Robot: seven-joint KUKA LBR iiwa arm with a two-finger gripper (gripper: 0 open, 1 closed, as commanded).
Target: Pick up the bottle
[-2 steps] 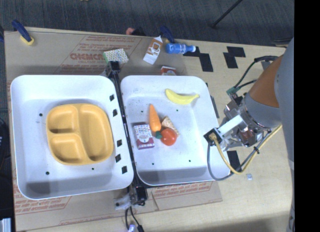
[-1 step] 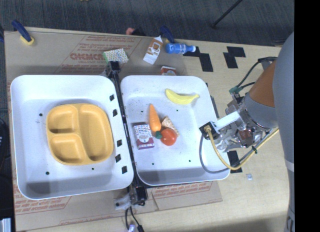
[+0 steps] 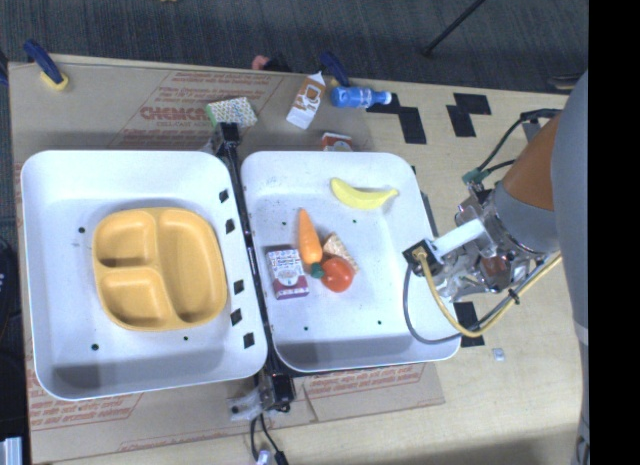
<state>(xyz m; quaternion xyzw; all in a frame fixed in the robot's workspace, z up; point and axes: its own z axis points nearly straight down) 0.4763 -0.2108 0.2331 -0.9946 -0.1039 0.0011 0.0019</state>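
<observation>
Gripper: at the right rim of the right bin, cables looped around it; how its jaws stand cannot be told from this slant, and nothing is seen held in it.

Bottle: blue, lying on its side on the counter, well beyond the gripper toward the far edge and outside both bins. My guess is that it rolled or was set there; a reach past the bin's far rim would be needed.

Right bin: just beside the gripper. Holds a banana nearest the far wall, a carrot, a tomato touching a tan wedge, and a small red packet lying flat. The last four sit clustered mid-bin.

Left bin: farthest from the gripper, joined to the right bin along a clipped seam. Holds one yellow divided tray, all three compartments bare.

Loose items near bottle: small carton just beside it, green sponge farther off.

Status: bottle untouched; approach not yet made.
</observation>
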